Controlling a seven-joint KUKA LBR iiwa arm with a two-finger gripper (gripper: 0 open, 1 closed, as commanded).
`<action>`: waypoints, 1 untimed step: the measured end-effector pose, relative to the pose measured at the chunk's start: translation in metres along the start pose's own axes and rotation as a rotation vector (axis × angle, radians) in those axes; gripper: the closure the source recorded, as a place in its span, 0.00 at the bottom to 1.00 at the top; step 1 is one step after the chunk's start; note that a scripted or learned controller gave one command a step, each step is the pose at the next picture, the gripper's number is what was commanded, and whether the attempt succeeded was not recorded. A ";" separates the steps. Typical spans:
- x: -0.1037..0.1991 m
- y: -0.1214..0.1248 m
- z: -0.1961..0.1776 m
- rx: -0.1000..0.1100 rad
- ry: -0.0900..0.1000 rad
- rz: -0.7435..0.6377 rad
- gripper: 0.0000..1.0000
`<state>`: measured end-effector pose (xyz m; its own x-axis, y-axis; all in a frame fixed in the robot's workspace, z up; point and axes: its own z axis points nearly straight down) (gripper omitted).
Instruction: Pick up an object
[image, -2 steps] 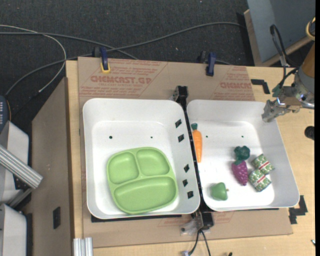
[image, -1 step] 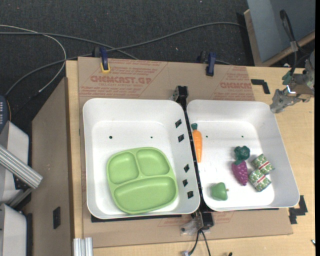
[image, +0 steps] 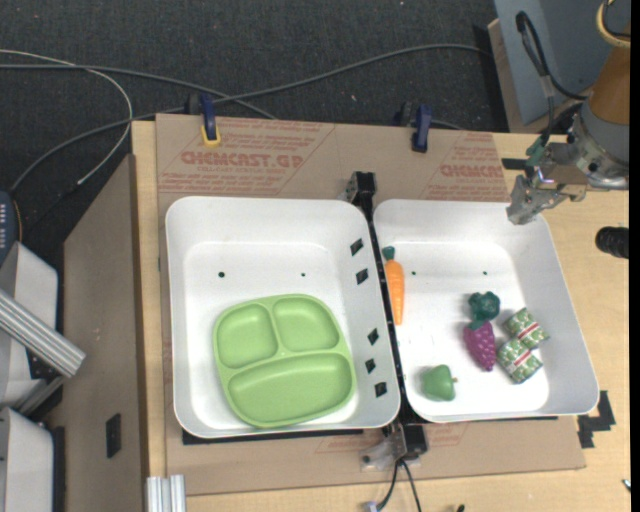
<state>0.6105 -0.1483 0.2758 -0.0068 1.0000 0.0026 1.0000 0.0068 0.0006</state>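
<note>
Robot gripper hovers above the right bin's one o'clock corner; its grip cannot be made out. Carrot lies at nine o'clock.

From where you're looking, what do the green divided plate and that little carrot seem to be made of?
The green plate looks like moulded plastic with a matte finish: uniform colour, soft rounded compartment edges, barely any glare. The carrot looks like a toy, probably plastic or rubber: flat, even orange with a smooth surface and a small green top. It is too small here to tell hard from soft.
</note>
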 end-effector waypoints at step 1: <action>0.056 0.004 0.018 0.003 0.001 0.000 1.00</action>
<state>0.6140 -0.0921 0.2579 -0.0066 1.0000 0.0035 1.0000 0.0066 -0.0028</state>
